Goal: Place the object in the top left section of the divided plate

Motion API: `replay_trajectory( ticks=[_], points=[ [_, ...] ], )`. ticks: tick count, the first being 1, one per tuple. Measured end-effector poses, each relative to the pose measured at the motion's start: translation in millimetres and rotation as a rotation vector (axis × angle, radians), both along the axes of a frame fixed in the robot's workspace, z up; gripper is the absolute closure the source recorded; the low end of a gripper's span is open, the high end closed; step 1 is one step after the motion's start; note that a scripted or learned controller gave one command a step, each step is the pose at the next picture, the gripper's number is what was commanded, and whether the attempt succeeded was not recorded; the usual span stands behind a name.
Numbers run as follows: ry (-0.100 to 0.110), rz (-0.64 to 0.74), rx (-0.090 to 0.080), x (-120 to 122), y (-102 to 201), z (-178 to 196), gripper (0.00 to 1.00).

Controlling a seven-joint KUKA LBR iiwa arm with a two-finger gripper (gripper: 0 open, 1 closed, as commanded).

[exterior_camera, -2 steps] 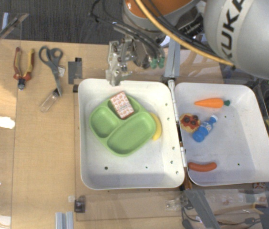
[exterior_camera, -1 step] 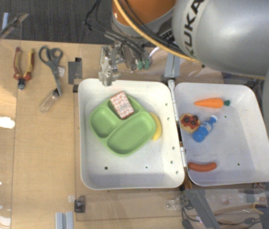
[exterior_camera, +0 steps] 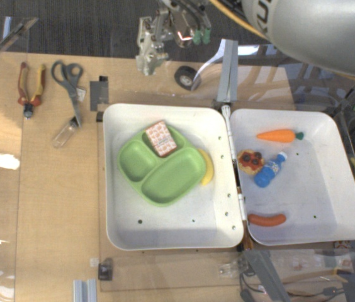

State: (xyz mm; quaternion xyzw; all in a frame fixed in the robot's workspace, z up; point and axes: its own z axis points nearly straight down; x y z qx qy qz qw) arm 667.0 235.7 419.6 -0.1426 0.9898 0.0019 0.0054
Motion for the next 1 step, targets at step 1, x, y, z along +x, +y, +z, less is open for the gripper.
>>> replay_trajectory(
  ticks=[1],
  points=[
    [0.002, 0.125, -0.003, 2.5, -72.6, -123.5, 1.00]
  ],
)
